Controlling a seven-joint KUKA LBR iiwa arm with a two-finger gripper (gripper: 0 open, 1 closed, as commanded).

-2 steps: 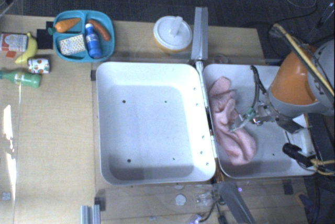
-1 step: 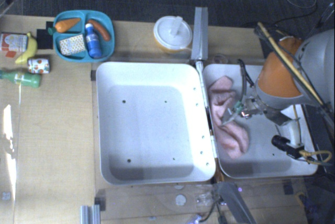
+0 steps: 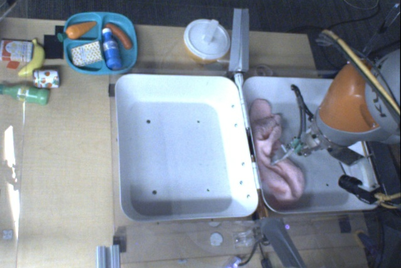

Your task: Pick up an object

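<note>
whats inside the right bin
A crumpled pink cloth lies along the left side of the right bin, with the pincer down at its right edge. The arm's orange band covers the bin's upper right part, so anything there is hidden.

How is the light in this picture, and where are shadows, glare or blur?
Camera view: lighting is even and soft; the left bin shows a faint shadow along its lower wall; a pale glare streak lies on the bench at far left; the gripper over the pink cloth looks slightly blurred, small details unclear.
</note>
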